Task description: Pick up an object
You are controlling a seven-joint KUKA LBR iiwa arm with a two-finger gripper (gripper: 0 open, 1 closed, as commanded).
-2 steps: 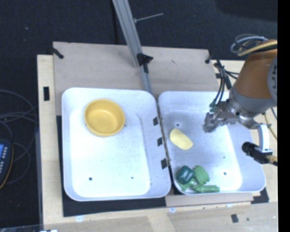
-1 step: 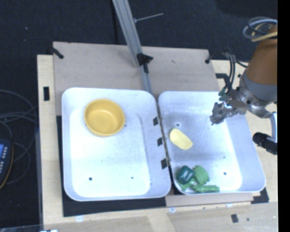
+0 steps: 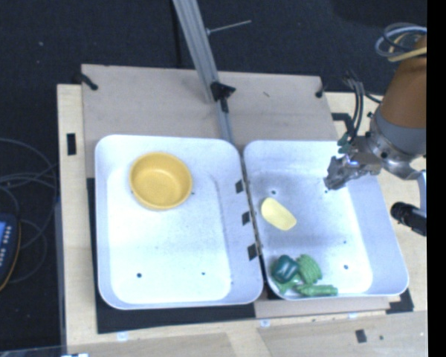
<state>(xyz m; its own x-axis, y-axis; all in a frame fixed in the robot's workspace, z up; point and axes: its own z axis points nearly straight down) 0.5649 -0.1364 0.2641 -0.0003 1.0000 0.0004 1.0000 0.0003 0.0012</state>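
Pale worktop (image 3: 163, 99) with two bins: pincer (image 3: 334, 177), finger state indiscernible, hovers over right bin (image 3: 372, 229); yellow object (image 3: 278, 214) lies left. Centring squarely above it before descending is advisable.

Two white bins (image 3: 230, 222) sat side by side on the bench (image 3: 282, 95). The left bin held one yellow bowl (image 3: 160, 180). The right bin held three things: one pale yellow block (image 3: 278, 215), one dark green block (image 3: 285, 269), and one bright green toy (image 3: 311, 277) touching it.
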